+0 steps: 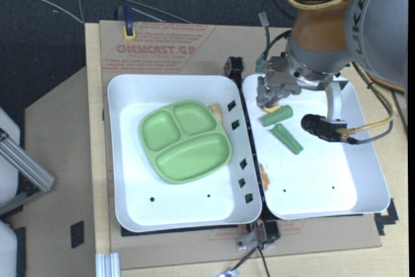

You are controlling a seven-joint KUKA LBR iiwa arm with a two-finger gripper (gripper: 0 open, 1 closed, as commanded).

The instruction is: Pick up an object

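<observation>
Because two green sticks (283, 128) lie close together in the right bin (363, 201), near its far left corner, I could easily catch one by its end and have it swivel out, or nudge both toward the wall. My gripper (271, 95) hangs over that corner, and the upper stick (277, 116) lies just below and in front of it, apparently touching nothing of mine; the lower stick (286, 139) sits further forward. From this slant I cannot tell whether I am spread or closed. A green plate (187, 141) rests in the left bin (130, 204), well apart.
</observation>
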